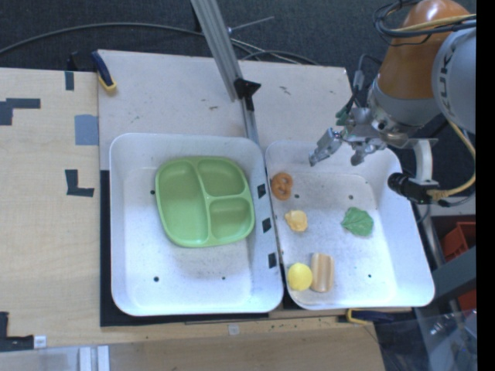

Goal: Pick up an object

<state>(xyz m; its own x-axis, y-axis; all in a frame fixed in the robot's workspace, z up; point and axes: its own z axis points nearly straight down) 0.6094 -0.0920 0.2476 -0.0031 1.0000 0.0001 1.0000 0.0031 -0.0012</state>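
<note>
Objects for picking lie in the right bin point(402, 280): an orange-brown ring-shaped piece point(281, 185) close to the bin's left wall, a small yellow-orange lump point(296, 221) just below it, a green leafy piece point(357, 221) further right, and, near the bottom edge, a yellow ball point(300, 276) touching a tan cylinder point(322, 272). The middle and lower right of this bin's floor are bare, leaving open room around the green piece, while the ring and the ball sit tight against the wall shared with the left bin point(131, 230). That left bin carries a green divided tray point(205, 200), with bare floor all round it. The gripper point(339, 151) hangs over the right bin's upper edge, its two fingers spread apart with nothing between them, well clear of every object. The arm point(421, 52) is cut off at the right and top. A slanted metal bar point(216, 33) crosses the bench above the bins. What the small lump is cannot be made out.
</note>
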